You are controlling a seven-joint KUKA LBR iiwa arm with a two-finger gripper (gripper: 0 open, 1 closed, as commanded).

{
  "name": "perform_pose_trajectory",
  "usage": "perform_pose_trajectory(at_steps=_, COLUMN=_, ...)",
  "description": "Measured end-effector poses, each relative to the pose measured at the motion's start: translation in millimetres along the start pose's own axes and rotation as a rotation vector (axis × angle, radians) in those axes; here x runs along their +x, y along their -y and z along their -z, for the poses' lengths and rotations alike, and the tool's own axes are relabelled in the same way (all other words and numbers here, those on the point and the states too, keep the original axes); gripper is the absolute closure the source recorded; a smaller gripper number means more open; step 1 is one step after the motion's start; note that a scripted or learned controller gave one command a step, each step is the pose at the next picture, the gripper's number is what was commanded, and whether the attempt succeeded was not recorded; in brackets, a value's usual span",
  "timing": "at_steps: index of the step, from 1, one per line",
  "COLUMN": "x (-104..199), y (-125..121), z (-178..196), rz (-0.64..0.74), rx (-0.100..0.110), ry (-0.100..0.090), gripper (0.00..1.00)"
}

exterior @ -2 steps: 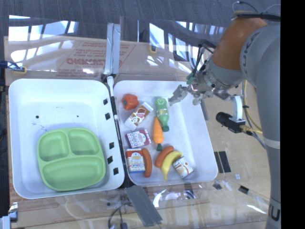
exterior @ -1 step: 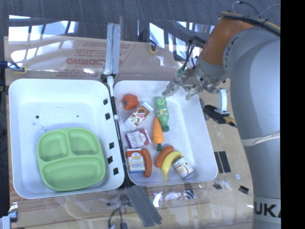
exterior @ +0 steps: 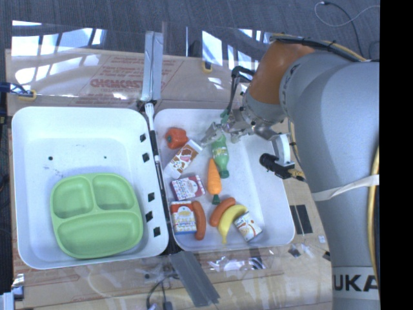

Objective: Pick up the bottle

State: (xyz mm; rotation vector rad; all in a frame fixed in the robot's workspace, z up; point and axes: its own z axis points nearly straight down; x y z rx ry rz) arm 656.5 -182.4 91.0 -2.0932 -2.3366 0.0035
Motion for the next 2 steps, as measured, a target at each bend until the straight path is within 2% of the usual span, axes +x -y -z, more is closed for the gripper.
perform_pose_trajectory(at_steps=1, x=1, y=0, z=9, rz=0.006, rx=0.003, ry=0.0, gripper=1.0)
perform_pose_trajectory(at_steps=2, x=34, y=-4, z=113, rz=-0.06, rx=-0.003, ry=0.002, gripper=1.0)
